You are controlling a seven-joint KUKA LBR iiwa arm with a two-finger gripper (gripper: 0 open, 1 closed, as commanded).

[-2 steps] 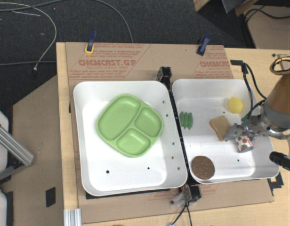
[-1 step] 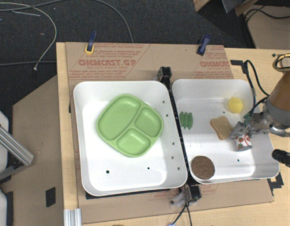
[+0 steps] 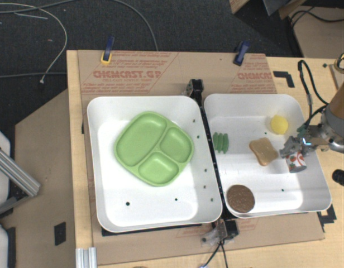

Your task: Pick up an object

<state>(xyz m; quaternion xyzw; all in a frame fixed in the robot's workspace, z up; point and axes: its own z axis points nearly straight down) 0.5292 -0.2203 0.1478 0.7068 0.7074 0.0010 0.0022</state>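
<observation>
While nothing sits between the claw's tips, I'd call the pick not done yet, reach stage at best.

Largest first: bench (image 3: 49, 166) carries two white bins side by side. Left bin (image 3: 105, 194) holds a green divided plate (image 3: 154, 148), tilted diamond-wise, roughly centred. Right bin (image 3: 306, 197) holds all the small stuff.

Arm (image 3: 339, 116) comes in from the right edge, claw (image 3: 297, 149) is low over the right bin near its right wall. Can't tell whether the claw is spread or closed: too small and cluttered at the tips. A bit of red and white shows just below it; can't tell whether that's an object or part of the tool.

Candidates in the right bin, big to small:
- brown round disc (image 3: 240, 198), front-left corner, against the front rim.
- tan sponge-like block (image 3: 263, 151), mid-bin, just beside the claw on its left. My guess at the nearest target.
- yellow ball (image 3: 279, 124), near the back, behind the block.
- green ridged piece (image 3: 220, 142), by the left wall.

Left to do: close on something, lift, confirm it's held.

In the way: right bin wall sits close to the claw, limits approach. Block and ball are near each other but apart, so should be separable. Cables (image 3: 306, 94) hang by the arm near the back right corner.
</observation>
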